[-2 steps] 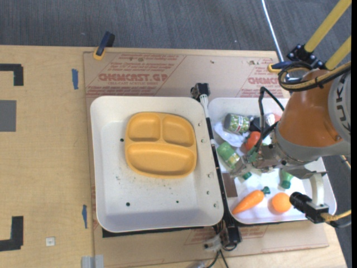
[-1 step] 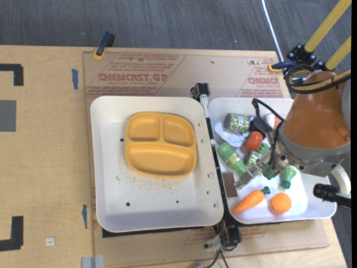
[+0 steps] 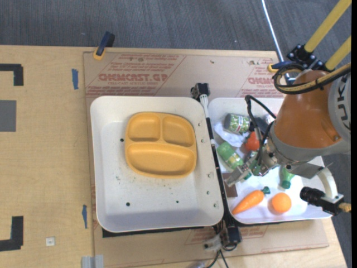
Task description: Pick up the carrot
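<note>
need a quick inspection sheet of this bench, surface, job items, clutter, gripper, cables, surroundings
surface: cardboard-covered bench bearing two shallow white bins, left bin and right bin.
job's things: carrot lying tilted at the right bin's front left, apart from the gripper.
clutter: yellow divided plate in the left bin; orange ball, green can, green bottle and a red item in the right bin.
grippers: gripper low over the right bin's middle, behind the carrot; finger state unclear.
cables: black cables looped above the orange wrist band.
surroundings: grey carpet; blue tape marks on the bench.
</note>
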### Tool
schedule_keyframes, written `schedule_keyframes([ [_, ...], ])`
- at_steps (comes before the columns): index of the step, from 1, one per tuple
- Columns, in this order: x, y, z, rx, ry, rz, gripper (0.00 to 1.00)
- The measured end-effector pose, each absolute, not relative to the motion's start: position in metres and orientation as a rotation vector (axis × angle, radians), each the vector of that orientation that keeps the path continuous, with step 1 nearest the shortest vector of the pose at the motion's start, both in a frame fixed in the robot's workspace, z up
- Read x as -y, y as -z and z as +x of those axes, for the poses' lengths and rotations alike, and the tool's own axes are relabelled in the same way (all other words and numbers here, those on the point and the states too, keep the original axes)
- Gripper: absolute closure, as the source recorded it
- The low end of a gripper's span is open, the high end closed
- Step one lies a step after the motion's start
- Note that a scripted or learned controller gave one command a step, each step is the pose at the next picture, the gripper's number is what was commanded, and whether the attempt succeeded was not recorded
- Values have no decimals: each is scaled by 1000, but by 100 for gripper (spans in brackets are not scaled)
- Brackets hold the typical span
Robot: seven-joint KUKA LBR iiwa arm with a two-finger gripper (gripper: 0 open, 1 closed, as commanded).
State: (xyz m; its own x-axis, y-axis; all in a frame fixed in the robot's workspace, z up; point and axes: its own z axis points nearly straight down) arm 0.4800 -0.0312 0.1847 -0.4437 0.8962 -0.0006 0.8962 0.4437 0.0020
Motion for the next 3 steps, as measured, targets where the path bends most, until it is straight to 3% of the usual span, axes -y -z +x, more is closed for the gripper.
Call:
schedule_keyframes([
  [1, 10, -185, 480, -2526, -2, 1865, 0],
  [2, 10, -195, 481, -2523, -4, 1865, 100],
  [3, -32, -199, 480, -2257, -2, 2184, 100],
])
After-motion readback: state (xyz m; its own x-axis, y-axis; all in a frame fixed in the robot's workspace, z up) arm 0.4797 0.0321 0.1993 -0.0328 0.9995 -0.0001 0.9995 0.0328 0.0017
